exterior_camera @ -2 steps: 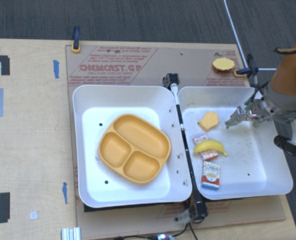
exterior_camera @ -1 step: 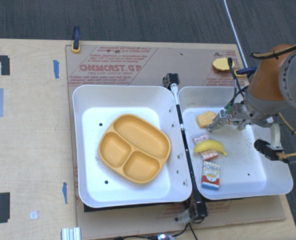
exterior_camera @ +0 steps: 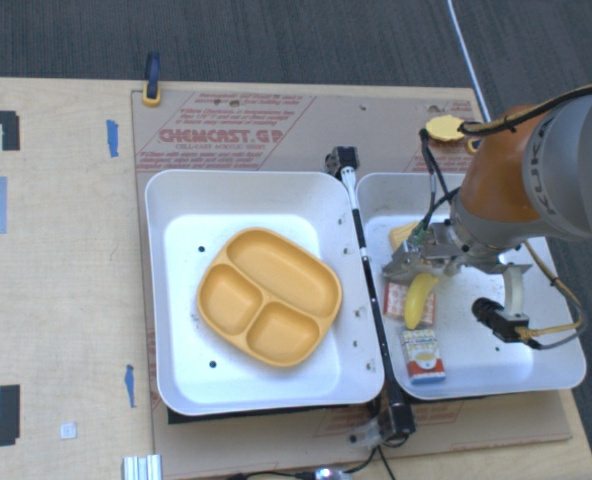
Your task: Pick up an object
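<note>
Directly below the hand [exterior_camera: 413, 265], a banana [exterior_camera: 417, 301] in the right bin [exterior_camera: 556, 368], grip state unclear.

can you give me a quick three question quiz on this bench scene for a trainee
1. True or false: the yellow-orange three-compartment plastic plate lies in the left shallow white bin.
2. Which thing lies closest below the end effector in the camera view? A) the yellow plastic banana B) the small red and white carton C) the blue clamp with a yellow base
3. Fill in: the banana and the carton both lie in the ____ shallow white bin.

Key:
1. True.
2. A; the banana sits just under the end effector, and the carton lies further toward the near rim.
3. Right.
</note>
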